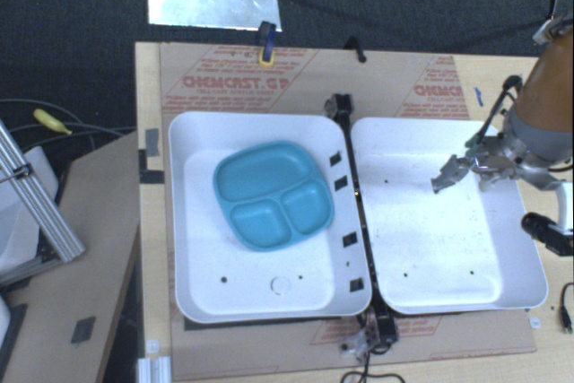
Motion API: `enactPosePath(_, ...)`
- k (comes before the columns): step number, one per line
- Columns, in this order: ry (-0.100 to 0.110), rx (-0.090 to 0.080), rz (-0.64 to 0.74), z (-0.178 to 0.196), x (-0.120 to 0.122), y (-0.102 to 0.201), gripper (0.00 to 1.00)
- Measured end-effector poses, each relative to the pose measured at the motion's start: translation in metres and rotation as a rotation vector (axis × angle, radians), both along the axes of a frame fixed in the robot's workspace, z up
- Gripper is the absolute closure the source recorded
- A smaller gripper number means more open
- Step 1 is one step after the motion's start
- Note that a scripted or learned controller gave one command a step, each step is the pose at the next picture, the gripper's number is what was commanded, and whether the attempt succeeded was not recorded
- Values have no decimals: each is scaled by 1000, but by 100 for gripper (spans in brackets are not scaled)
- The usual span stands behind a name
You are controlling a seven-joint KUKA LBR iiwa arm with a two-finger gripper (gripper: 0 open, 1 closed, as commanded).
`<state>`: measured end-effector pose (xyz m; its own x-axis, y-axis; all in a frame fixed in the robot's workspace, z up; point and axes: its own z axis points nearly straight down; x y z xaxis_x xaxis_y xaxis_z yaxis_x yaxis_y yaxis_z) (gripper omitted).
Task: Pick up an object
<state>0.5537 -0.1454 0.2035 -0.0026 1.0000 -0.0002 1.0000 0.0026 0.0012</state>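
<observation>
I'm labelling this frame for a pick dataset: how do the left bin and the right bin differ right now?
The left bin holds a blue divided plate lying flat near its middle; the right bin shows only small dark specks on its floor. The gripper hangs over the right bin's upper part, while nothing hangs over the left bin. Both are shallow, white, rounded-cornered and sit side by side on the bench.

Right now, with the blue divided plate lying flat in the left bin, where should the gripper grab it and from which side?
Probably the raised outer rim of the blue divided plate, nearest the right bin: it lies flat, so only the lip offers a pinch. The gripper hovers over the right bin, so come from above and the right, one finger inside the rim.
</observation>
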Motion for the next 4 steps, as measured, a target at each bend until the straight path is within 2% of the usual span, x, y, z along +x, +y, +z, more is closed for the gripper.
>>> enactPosePath(1, 3, 3, 8, -20, -25, 113, 0)
enactPosePath(2, -3, 1, 6, -19, 5, 180, 0)
enactPosePath(3, -9, 5, 10, 25, 48, 271, 0)
enactPosePath(4, 11, 0, -3, -22, -41, 252, 0)
